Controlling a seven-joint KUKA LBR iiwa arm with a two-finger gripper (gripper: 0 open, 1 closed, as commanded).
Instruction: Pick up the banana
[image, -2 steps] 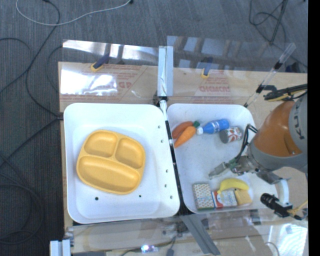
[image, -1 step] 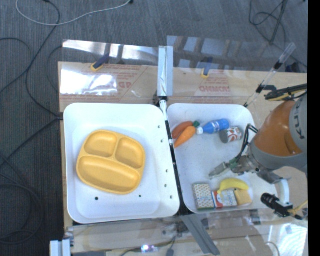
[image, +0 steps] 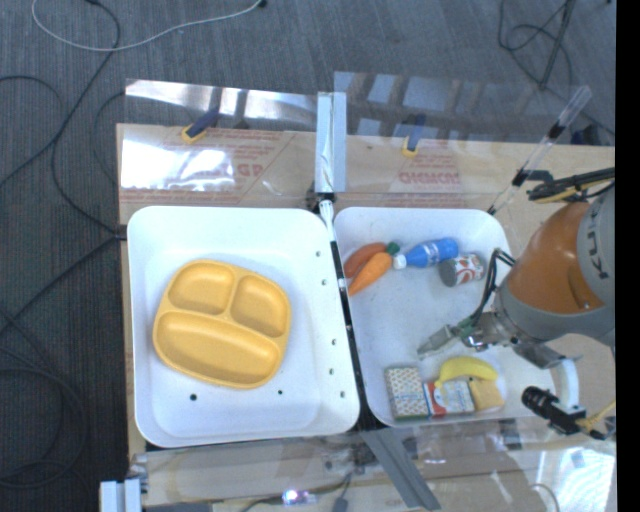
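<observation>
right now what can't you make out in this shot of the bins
- Tool, camera view: small and partly under the grey wrist, so its open or shut state is unclear, and whether it touches the banana.
- Banana: its lower edge is hidden by the boxes it lies against.
- Can and blue bottle: labels too small to read.
- Arm: cut off by the right edge.

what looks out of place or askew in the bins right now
Nothing is spilled or damaged. The banana lies partly on top of a small box near the right bin front edge, not flat on the floor.
</observation>
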